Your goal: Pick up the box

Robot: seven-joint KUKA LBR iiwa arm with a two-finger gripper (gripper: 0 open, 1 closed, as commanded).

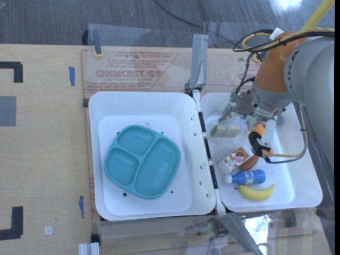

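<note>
A small white box with red and brown print lies tilted in the middle of the right bin. My gripper hangs over the far left part of that bin, well above and behind the box. Just below the gripper lies a pale speckled packet with a green end. I see nothing held in the gripper. The grey arm with its orange band reaches in from the right and hides the bin's far right corner.
A brown sausage-shaped item touches the box's right side. A blue bottle and a banana lie in front of it. A teal divided plate sits in the left bin.
</note>
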